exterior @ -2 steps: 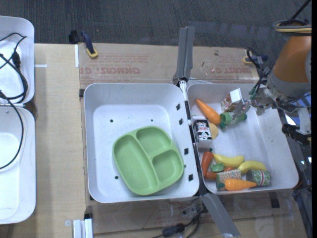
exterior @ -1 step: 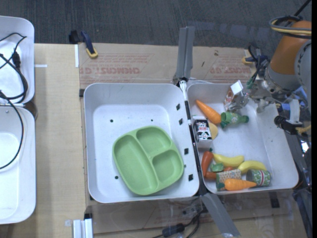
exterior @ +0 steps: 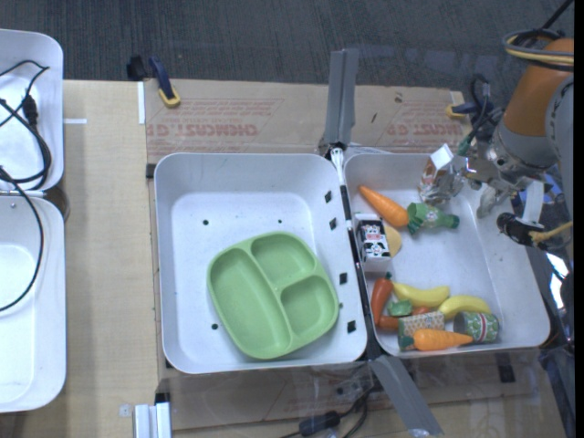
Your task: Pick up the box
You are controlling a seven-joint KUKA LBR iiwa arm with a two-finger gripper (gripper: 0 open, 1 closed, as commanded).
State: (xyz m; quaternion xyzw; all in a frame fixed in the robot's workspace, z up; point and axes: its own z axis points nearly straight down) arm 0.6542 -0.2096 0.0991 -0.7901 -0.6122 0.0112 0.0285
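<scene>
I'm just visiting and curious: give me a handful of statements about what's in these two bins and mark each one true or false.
1. The green divided plate lies in the left bin. True.
2. The small box with the black-and-white print stands in the middle of the plate. False: it sits in the right bin, against the wall that the two bins share.
3. A carrot lies in the right bin just above the box. True.
4. The bananas lie in the left bin. False: they lie in the right bin, near its front, beside other toy food.
5. The gripper is over the left bin. False: it is at the far right corner of the right bin, well away from the box.
</scene>
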